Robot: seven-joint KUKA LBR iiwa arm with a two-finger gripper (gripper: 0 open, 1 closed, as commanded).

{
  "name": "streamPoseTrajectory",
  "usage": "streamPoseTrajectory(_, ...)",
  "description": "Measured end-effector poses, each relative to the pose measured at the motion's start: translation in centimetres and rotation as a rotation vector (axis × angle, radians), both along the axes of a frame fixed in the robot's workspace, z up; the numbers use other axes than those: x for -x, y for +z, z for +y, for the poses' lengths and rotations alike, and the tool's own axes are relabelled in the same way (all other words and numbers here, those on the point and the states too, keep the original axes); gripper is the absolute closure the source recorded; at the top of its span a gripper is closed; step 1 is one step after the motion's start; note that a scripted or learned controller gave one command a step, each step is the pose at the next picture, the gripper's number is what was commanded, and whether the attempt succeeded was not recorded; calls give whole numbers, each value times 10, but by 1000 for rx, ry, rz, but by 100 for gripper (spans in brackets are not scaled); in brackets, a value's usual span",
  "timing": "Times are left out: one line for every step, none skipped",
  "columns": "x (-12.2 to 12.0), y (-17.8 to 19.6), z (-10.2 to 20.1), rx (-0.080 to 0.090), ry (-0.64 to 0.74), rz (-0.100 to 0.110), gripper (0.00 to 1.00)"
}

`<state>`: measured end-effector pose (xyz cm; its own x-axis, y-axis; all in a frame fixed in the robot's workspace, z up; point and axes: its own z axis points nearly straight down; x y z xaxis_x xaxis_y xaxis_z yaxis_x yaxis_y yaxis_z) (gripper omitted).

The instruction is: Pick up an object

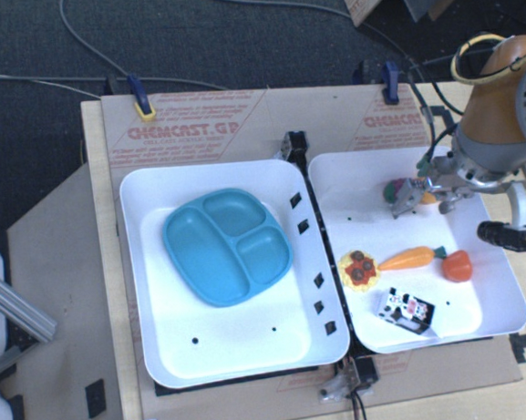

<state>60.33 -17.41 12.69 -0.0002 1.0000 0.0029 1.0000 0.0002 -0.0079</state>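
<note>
The gripper (414, 194) is hovering above the carrot (405, 259), beside a small green-and-pink toy (395, 189); whether it is gripping anything, I cannot tell. A closing grasp risks nudging that rounded toy aside instead of lifting it.

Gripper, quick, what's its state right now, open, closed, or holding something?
Gripper: cannot be told. It sits low in the right bin, next to a small green and red object.
</note>
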Motion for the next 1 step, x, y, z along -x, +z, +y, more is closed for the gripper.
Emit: streamPoseTrajectory(1,-45,1,0,0,-2,0)
